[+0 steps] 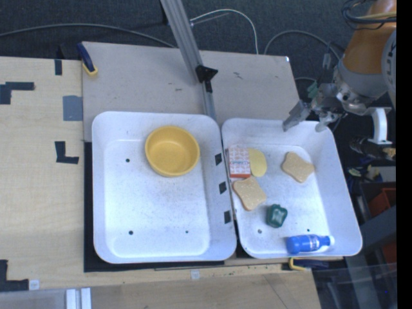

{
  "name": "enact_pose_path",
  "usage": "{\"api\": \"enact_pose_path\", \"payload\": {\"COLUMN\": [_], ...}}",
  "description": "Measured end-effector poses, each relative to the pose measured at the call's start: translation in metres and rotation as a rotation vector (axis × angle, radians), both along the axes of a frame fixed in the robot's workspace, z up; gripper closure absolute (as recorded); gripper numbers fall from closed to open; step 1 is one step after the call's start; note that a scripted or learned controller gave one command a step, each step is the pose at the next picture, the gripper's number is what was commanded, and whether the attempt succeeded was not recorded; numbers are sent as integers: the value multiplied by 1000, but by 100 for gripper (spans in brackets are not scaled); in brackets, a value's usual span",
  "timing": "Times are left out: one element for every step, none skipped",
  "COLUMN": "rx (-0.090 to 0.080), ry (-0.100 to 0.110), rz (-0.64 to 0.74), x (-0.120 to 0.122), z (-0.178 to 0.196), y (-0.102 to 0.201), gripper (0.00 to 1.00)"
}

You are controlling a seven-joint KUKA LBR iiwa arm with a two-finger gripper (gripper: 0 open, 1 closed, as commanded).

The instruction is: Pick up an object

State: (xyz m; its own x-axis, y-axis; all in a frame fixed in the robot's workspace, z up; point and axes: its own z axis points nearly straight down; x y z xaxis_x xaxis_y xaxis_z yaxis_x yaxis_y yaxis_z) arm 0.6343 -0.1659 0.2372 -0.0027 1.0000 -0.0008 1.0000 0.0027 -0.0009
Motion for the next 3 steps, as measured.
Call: {"api": "enact_pose_path", "payload": {"rx": [0, 0, 1], "ry": [0, 5, 7], "rz": [0, 0, -1], "x": [0, -5, -3], "z": [0, -45, -110], "y": [0, 5, 6], "gripper": [0, 0, 0]}}
